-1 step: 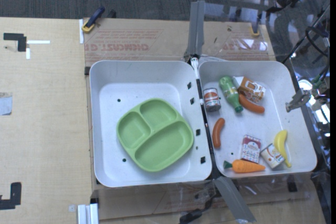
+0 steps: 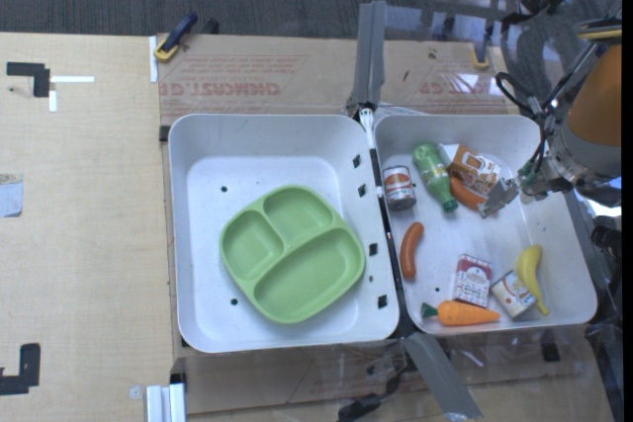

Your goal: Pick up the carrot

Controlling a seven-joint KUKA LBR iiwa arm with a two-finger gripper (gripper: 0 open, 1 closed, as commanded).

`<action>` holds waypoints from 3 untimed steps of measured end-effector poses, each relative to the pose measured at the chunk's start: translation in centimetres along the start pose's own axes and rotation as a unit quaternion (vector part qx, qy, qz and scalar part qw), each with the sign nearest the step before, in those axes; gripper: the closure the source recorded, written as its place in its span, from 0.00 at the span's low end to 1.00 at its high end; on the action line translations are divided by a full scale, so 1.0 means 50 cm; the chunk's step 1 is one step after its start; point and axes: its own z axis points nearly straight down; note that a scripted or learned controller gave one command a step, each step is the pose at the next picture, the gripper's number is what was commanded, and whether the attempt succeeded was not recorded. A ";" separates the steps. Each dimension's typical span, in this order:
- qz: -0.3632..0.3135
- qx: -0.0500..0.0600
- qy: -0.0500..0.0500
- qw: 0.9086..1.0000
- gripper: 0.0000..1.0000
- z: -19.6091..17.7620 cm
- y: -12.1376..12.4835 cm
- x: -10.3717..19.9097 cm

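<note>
The carrot (image 2: 467, 314), orange with a green tip at its left end, lies flat at the front edge of the right bin (image 2: 574, 242). My gripper (image 2: 502, 195) hangs over the back half of that bin, right beside an orange snack box (image 2: 475, 175). It is well behind the carrot and apart from it. Nothing can be made out in the gripper.
Around the carrot lie a small red-and-white carton (image 2: 473, 280), a small juice box (image 2: 511, 295) and a banana (image 2: 531, 272). A sausage (image 2: 410, 249), a can (image 2: 399, 188) and a green bottle (image 2: 433, 175) lie further left. The left bin (image 2: 198, 173) bears a green divided plate (image 2: 292, 254).
</note>
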 end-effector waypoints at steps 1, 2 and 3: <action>-0.060 -0.001 0.000 0.998 0.00 0.109 0.088 0.057; -0.001 0.024 0.003 1.000 0.00 0.116 0.197 0.082; -0.036 0.022 0.006 0.999 0.00 0.089 0.196 0.072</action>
